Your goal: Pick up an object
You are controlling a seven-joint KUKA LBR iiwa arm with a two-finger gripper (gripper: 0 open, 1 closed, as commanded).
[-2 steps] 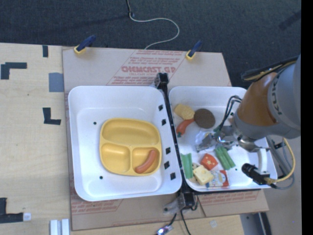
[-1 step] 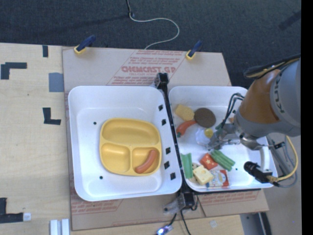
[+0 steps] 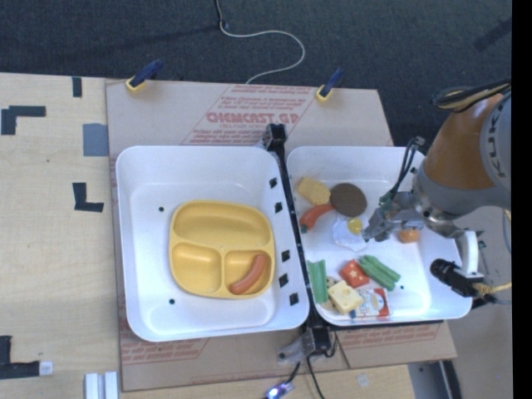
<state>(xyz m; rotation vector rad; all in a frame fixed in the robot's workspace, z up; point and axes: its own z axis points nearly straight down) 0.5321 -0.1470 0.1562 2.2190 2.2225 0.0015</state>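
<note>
My gripper hangs low over the middle of the right bin, coming in from the right. Just to its left lie a pale whitish item and a small yellow piece. A small orange item lies just to its right, partly hidden under the wrist. Farther left sit a brown disc, a yellow chunk and a red-orange sausage. Toward the front lie a green stick, a red piece, a green bean-like piece and a yellow cheese block.
The left bin holds a yellow divided plate with a sausage in its front right compartment. A black divider runs between the bins. A cable loop lies behind the cardboard base.
</note>
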